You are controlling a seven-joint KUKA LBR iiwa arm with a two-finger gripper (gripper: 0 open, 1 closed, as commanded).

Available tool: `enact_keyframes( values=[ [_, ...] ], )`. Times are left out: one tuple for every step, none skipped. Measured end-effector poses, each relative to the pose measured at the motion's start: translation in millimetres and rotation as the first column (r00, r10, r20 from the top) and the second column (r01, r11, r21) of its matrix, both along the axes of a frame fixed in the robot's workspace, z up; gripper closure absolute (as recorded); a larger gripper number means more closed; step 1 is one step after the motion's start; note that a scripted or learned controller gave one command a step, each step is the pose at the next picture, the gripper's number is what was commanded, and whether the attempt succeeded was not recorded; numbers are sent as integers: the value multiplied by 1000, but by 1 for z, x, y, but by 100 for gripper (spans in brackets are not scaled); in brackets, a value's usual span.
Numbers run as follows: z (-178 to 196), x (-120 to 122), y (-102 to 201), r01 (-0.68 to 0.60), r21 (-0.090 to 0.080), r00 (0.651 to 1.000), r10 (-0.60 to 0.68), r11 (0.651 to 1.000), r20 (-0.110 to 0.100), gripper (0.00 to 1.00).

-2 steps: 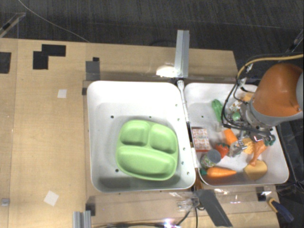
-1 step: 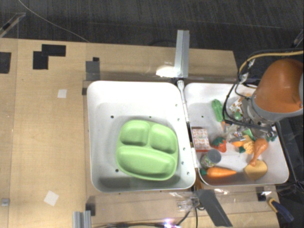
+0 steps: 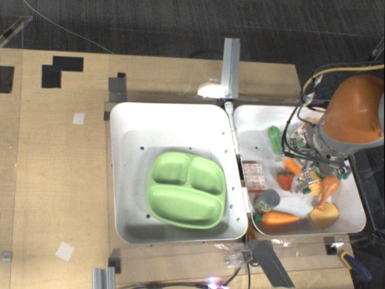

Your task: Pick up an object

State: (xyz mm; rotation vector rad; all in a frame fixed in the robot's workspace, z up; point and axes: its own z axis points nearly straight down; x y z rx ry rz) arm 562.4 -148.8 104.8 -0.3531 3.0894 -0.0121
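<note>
— Where is your claw just now?

— My claw (image 3: 308, 172) hangs low over the right bin (image 3: 358, 221), toward its right wall, under my orange band (image 3: 360, 108); cables and the wrist cover it from above, so I cannot tell how it stands, nor whether it has anything.

— And the things to pick from?

— All in that right bin; a carrot (image 3: 280, 218) lies along the near edge, by the near-left corner; just beside it, toward the divider, sits a small grey round thing (image 3: 265, 200); a box with a red and white pattern (image 3: 252, 176) rests against the left wall; a green piece (image 3: 275, 138) lies further back, toward the far wall; a small red piece (image 3: 285, 180) sits mid-bin, close under my claw; an orange drumstick shape (image 3: 326, 191) stands tilted by the right wall, and a pale yellow lump (image 3: 323, 215) lies near the near-right corner, touching its lower end.

— The other bin?

— The left bin (image 3: 126, 161) bears a green divided tray (image 3: 186, 189), three compartments, set toward the near-right corner; well apart from my claw.
</note>
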Motion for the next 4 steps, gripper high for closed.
enact_keyframes(
  values=[
    [-14,-7,3,12,2,1000,-12,1000,-16,0],
    [-1,-3,5,8,0,1000,-8,1000,-1,100],
    [109,22,7,67,2,998,-67,998,-12,100],
    [160,-17,32,457,9,889,-457,890,-21,100]
  ],
)
